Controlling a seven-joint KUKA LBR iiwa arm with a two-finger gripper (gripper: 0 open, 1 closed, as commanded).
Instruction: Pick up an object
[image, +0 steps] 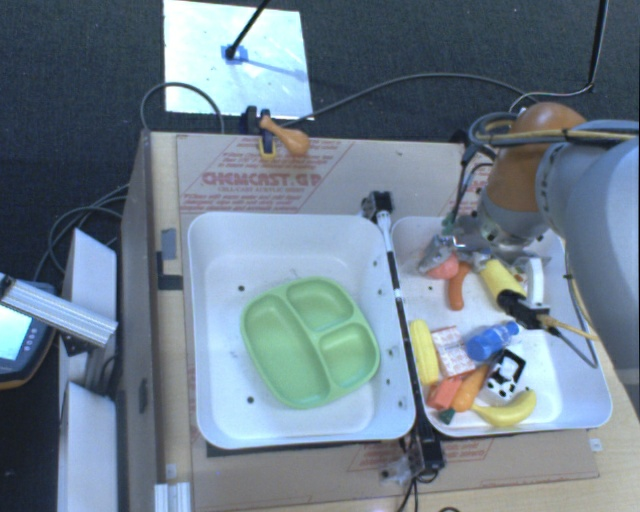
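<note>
Hovering gripper (447, 252) low in right bin (590, 395), beside an orange carrot-shaped toy (457, 285); can't tell its state.

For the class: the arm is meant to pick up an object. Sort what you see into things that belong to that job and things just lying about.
Belonging to the job:
- pincer
- orange carrot
- banana
- blue bottle
- right bin

Just lying about:
- green divided plate in the left bin
- cables on the floor
</note>
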